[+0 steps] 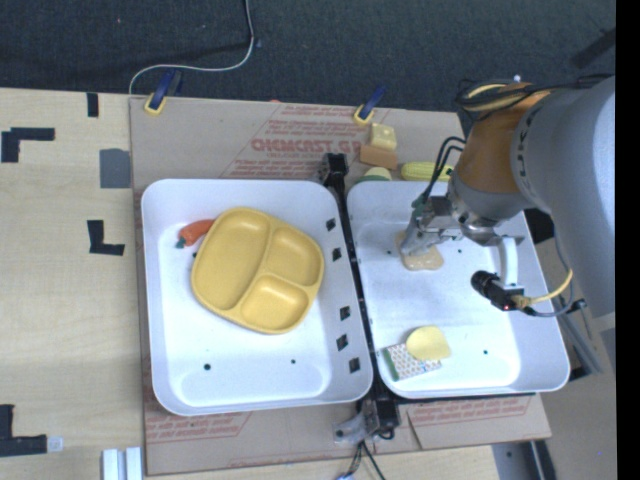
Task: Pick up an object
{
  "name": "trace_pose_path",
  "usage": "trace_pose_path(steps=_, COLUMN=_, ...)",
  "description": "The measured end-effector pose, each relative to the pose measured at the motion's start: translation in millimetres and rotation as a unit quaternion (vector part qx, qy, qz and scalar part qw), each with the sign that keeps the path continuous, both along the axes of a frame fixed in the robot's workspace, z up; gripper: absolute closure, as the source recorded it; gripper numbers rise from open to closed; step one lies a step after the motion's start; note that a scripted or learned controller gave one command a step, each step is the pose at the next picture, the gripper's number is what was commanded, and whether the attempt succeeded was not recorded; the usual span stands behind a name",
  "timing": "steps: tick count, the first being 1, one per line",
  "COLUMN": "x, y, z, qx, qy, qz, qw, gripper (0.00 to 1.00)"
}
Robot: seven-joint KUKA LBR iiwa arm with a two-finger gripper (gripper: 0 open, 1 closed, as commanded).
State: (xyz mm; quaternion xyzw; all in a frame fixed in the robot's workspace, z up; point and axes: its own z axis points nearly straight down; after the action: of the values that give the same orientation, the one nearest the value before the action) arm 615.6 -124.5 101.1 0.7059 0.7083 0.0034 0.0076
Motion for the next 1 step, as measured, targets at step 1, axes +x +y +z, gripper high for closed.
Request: trace_pose_path(steps=1, x=1.5, y=-0.7, z=-9.1, qx=0.002, qy=0.006, qz=-0.001, qw=1.0, gripper=1.0)
